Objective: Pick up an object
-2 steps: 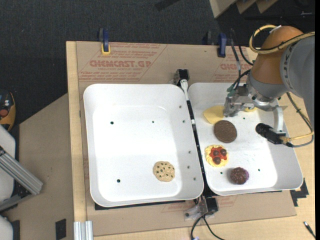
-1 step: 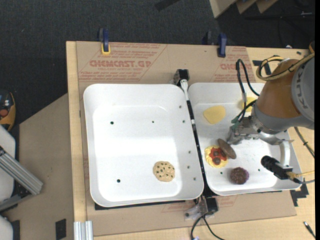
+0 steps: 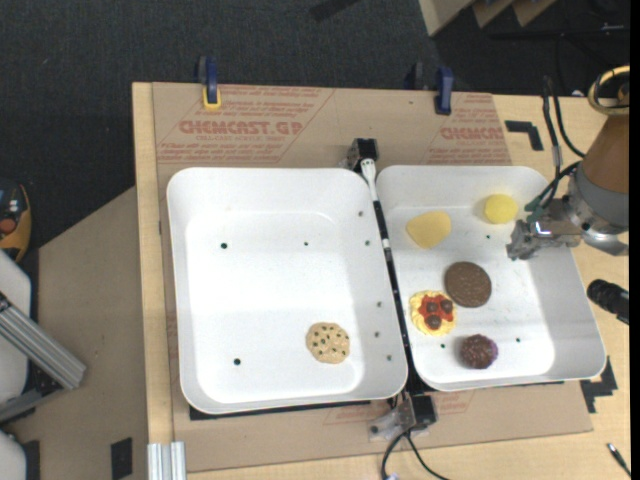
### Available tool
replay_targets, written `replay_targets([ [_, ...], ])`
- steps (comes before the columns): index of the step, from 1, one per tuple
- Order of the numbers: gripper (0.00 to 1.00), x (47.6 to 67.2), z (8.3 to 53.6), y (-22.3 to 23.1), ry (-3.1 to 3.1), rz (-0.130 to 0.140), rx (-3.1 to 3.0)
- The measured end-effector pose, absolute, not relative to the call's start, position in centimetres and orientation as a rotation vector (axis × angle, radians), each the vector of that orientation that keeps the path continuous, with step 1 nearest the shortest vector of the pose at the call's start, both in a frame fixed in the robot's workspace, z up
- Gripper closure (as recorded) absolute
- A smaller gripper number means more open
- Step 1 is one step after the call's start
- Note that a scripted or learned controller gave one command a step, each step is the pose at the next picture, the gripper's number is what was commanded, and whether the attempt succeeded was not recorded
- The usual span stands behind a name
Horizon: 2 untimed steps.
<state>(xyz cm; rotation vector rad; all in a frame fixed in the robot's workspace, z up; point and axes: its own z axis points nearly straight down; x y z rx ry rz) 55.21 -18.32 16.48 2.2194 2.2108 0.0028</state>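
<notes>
Hovering over the right bin, the tool (its state cannot be told) sits just right of the yellow ball; the brown disc lies lower-left, the nearest alternative.

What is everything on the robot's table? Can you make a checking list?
Surface: brown board bearing the left bin and right bin, side by side.
Job's things: chocolate-chip cookie in the left bin; pale yellow piece, yellow ball, brown disc, yellow piece with red topping and dark reddish lump in the right bin.
Clutter: nothing seen.
Grippers: gripper over the right bin's right side, near the yellow ball.
Cables: black cable at the front edge.
Surroundings: blue clamps, dark carpet.
</notes>
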Motion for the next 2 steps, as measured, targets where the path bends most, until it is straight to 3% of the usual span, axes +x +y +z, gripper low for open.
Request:
replay_targets([
  [1, 1.0, 47.4, 8.3, -17.9, 2.224, -0.007, 2.234],
  [2, 1.0, 51.2, 15.6, -13.5, 2.223, 0.006, 2.212],
])
